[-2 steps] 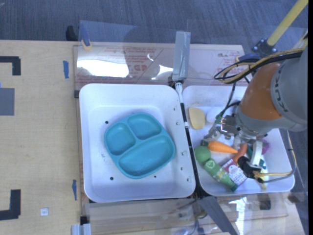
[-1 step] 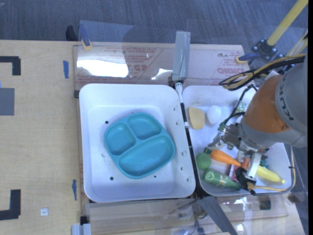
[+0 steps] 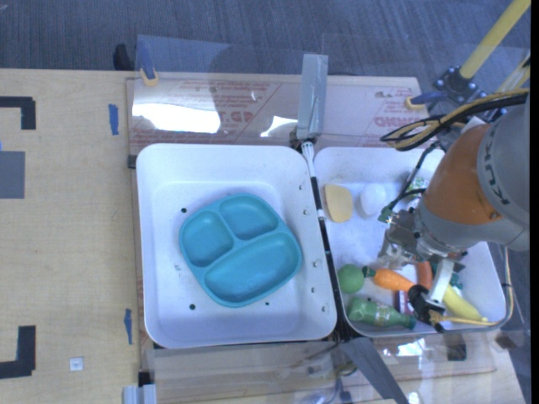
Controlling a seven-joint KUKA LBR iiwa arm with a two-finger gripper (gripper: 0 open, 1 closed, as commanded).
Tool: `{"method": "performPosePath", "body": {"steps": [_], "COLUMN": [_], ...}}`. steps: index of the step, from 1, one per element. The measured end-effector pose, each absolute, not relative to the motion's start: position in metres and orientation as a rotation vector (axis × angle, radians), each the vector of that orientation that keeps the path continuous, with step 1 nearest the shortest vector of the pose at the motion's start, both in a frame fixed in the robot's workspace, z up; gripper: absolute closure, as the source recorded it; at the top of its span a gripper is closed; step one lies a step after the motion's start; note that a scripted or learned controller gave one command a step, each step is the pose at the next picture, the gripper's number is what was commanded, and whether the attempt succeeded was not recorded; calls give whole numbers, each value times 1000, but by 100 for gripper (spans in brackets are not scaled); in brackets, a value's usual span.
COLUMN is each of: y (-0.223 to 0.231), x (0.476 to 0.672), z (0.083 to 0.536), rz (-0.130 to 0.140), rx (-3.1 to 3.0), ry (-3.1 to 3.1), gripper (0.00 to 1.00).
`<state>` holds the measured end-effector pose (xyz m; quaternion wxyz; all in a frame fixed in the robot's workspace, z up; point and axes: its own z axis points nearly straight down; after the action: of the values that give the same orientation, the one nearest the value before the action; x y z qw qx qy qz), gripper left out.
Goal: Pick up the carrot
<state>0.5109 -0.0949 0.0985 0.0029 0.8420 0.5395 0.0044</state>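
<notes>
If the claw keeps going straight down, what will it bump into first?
Most likely the carrot, lying right under the claw in the right bin. Depth is hard to judge from above, so it might touch the green toy beside it instead.

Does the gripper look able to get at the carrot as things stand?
Probably yes. The gripper hangs right over the carrot in the right bin, and the carrot's top is uncovered. The lime, green bottle and banana crowd close, so a clean grasp is uncertain.
</notes>
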Motion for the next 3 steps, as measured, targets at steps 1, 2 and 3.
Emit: {"method": "performPosePath", "body": {"steps": [1,2,3], "y": [-95,-97,-94], "x": [510,483,482], "z": [98,88,88], "rz": [12,14,8], "rx": [2641,2523,2397], "ry": [1692,1861,2018], "gripper": [0,0,0]}}
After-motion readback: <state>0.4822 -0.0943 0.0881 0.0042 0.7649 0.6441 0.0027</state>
